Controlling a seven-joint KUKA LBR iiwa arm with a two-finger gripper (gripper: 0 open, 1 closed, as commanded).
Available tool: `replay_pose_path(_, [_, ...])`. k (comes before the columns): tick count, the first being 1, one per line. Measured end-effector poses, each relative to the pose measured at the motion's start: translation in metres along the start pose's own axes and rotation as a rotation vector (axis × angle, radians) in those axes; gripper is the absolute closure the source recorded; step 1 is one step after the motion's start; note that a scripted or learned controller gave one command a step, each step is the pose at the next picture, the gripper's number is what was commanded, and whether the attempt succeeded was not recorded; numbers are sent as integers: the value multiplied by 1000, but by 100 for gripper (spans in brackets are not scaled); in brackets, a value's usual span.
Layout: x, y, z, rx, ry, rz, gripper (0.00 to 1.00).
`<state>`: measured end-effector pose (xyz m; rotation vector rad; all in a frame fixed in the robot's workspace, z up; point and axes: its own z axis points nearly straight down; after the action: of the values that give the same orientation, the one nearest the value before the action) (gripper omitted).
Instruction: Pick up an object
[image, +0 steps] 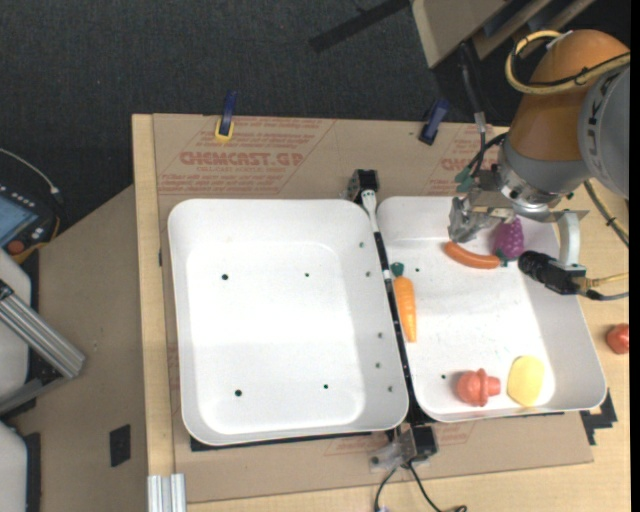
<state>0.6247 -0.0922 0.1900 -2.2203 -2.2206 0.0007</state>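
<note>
Hovering at the right bin's (560, 330) far edge, the gripper (468, 228) hangs just above an orange sausage-shaped toy (472, 256) lying left to right; whether its jaws are apart is unclear. Purple grapes (509, 238) sit just right.

Dark carpet-like floor (150, 50) surrounds a cardboard-topped bench (300, 150), evenly lit.

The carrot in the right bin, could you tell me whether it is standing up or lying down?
Lying down. The carrot rests flat on the right bin's floor along the left wall, green top pointing away.
</note>
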Motion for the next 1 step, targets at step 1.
replay_pose_path(1, [-48,-82,-105,-3,-3,6,0])
